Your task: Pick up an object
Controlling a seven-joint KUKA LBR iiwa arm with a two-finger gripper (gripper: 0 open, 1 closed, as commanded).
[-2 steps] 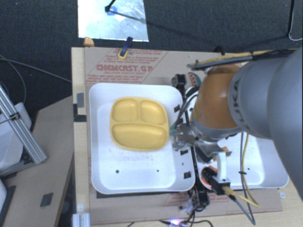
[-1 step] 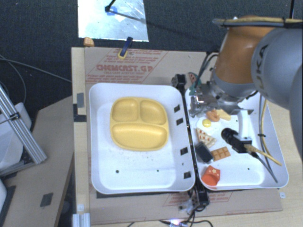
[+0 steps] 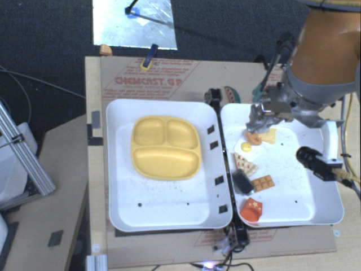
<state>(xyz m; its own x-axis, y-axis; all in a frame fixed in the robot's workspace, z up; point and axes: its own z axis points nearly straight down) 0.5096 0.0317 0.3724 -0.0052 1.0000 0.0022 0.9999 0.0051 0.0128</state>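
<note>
Camera view looks down on a cardboard-topped bench (image 3: 152,81) standing on dark carpet, with a shiny metal sheet (image 3: 134,14) on the floor behind it. Two white bins sit side by side. The left bin (image 3: 121,208) holds a yellow divided plate (image 3: 166,147), its long axis running left to right. The right bin (image 3: 324,205) holds small toy foods: an orange piece (image 3: 253,138), a pale cheese wedge (image 3: 269,135), a fried egg (image 3: 246,147), a pizza slice (image 3: 245,164) pointing up-left, a waffle (image 3: 262,182) and a red strawberry (image 3: 251,209). The gripper (image 3: 258,123) hangs just above the orange piece; whether it is open or closed, I cannot tell.
</note>
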